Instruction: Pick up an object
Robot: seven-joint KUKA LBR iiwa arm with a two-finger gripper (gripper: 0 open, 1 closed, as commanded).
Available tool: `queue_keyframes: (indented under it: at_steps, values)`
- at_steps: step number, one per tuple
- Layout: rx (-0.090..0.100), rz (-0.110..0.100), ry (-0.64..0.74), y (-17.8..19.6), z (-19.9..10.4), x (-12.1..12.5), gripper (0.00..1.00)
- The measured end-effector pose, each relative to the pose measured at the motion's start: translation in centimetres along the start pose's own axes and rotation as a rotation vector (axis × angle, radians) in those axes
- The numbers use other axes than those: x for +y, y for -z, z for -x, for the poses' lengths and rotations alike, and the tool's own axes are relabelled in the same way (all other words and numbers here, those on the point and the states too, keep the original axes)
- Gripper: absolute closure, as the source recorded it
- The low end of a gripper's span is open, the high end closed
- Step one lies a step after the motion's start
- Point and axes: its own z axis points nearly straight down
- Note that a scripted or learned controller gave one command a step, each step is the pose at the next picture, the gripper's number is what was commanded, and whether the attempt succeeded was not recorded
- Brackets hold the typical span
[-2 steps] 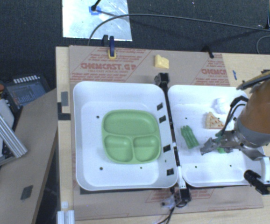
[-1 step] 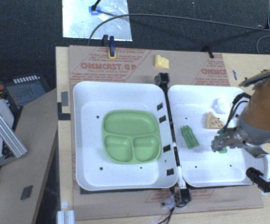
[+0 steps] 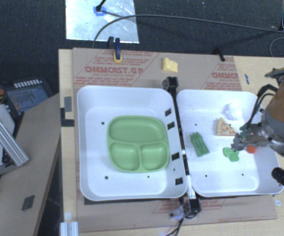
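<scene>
Over in the right bin (image 3: 215,181) we're seeing the pincer (image 3: 240,145) hanging low, right around a small green piece (image 3: 230,154) and an orange-red bit (image 3: 250,149) that's sitting just beside it. We're honestly not able to tell whether the pincer is apart or together, since the wrist and its cabling are covering that part, so we're not calling anything grabbed. Nothing is looking lifted: the small green piece is reading as resting on the bin floor, touching or almost touching the tip of the pincer. We're also spotting a ridged green block (image 3: 199,144) lying well clear to the side, a tan triangle-shaped thing (image 3: 224,127) further back, and a pale whitish object (image 3: 233,111) behind that, which is too washed out for us to name. Across in the left bin (image 3: 90,181) a green divided plate (image 3: 137,143) is sitting untouched, and a yellow chunk (image 3: 170,65) is lying on the table (image 3: 196,68) outside both bins. So we're guessing the reach and descent are basically done, and the close and the lift are what's left. We're thinking the green piece is the likely target, but the orange-red bit is crowding it.
</scene>
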Motion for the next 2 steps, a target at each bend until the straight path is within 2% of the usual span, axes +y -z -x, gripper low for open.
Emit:
queue_keyframes:
  at_steps: [1,2]
  values:
    - [0.001,-0.003,0.000,2.4,0.0,0.2,1.00]
    - [0.002,-0.004,0.005,2.4,-5.0,3.2,1.00]
